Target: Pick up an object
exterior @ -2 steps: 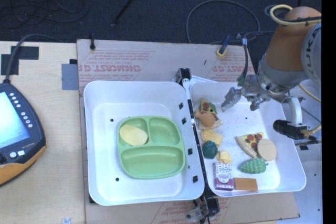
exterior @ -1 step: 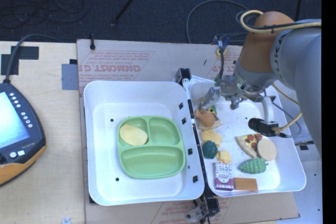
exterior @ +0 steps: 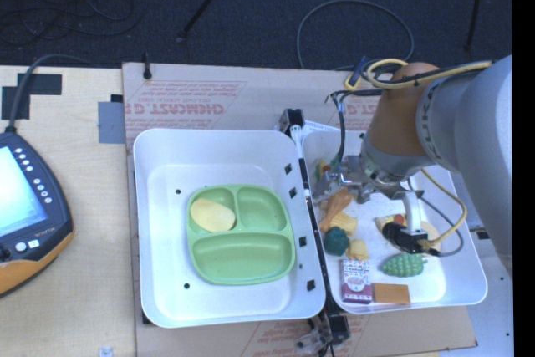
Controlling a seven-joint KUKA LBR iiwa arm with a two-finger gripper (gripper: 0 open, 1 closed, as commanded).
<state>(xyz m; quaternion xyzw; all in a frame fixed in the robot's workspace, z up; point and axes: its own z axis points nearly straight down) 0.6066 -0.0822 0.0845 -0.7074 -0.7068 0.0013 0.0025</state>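
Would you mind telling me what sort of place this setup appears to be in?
Probably a robotics lab: a grey robot arm over two shallow white bins, an orange-edged handheld control pendant, cables across dark carpet.

Red letters run upside down along the cardboard sheet above the white bins, in the upper middle of the frame. They are too blurry to read.

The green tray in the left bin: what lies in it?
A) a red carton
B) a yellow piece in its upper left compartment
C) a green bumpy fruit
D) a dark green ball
B: the yellow piece lies in the upper left compartment of the green tray, while the other things lie in the right bin.
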